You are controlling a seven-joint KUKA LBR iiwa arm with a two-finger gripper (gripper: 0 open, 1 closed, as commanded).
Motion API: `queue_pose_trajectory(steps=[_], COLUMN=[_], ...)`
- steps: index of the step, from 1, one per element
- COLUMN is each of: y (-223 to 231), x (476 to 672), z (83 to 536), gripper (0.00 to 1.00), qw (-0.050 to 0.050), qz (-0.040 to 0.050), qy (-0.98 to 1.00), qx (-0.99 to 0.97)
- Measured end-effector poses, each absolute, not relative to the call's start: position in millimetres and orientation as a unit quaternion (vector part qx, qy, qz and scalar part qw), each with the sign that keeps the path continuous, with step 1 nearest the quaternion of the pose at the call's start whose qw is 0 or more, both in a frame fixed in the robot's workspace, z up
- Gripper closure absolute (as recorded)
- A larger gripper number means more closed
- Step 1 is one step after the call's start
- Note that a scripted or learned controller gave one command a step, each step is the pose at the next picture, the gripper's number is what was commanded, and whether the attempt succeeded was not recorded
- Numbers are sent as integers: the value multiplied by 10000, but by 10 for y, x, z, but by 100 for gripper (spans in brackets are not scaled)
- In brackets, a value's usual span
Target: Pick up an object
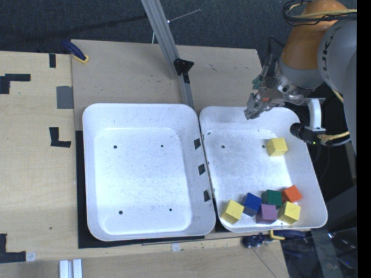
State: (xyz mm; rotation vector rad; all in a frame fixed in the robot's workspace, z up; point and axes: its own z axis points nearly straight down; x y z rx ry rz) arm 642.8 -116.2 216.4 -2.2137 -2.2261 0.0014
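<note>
My pincer (253, 112) hangs above the far edge of the right bin (232, 126), and I cannot tell if it is open or closed, but nothing is between its tips, so I judge the reaching step is not yet done. The nearest thing for me is the lone yellow cube (276, 146), a small block with flat sides, lying apart toward the bin's right edge. For the next move I must go across above it and come down; the other blocks (264, 205) crowd together at the bin's near edge.

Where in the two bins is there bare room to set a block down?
The left bin has a bare floor. In the right bin, the patch left of the lone yellow block is free. Its near edge is crowded by the block cluster.
</note>
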Motion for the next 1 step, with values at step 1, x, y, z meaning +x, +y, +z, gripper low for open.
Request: queue_pose_trajectory(steps=[1], y=[-614], x=[6372], z=[2081], gripper=[100], qw=[17], qz=[3], qy=[-7094], qx=[-7048])
